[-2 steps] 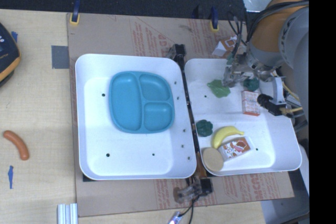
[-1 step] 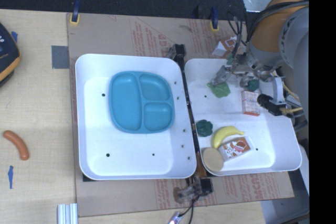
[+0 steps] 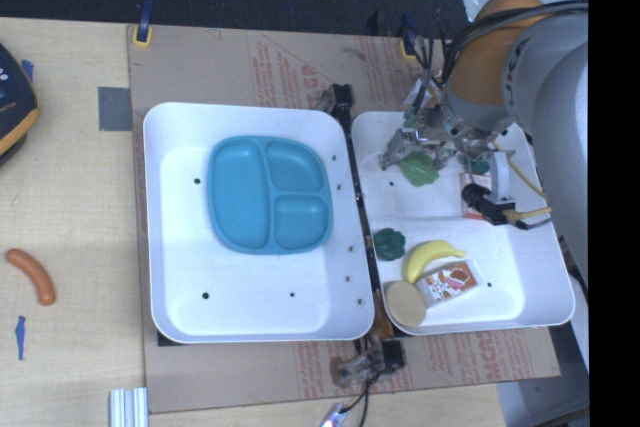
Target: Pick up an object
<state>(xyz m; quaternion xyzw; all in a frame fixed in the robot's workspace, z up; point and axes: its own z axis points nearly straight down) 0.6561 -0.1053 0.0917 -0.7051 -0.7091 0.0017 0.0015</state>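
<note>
Gripper (image 3: pixel 420 155) low at right bin's (image 3: pixel 535 300) 11 o'clock, over green leaf (image 3: pixel 420 171), presumably targeting it; open-or-closed state unreadable.

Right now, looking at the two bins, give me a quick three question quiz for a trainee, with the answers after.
1. True or false: the blue divided plate lies in the left bin.
2. Which thing lies nearest the gripper? A) the banana B) the light green piece C) the sausage
3. Fill in: the sausage lies on the bench, outside both ____.

Key
1. True.
2. B; the light green piece sits right under the gripper in the right bin, while the banana lies nearer the front edge.
3. bins.
</note>
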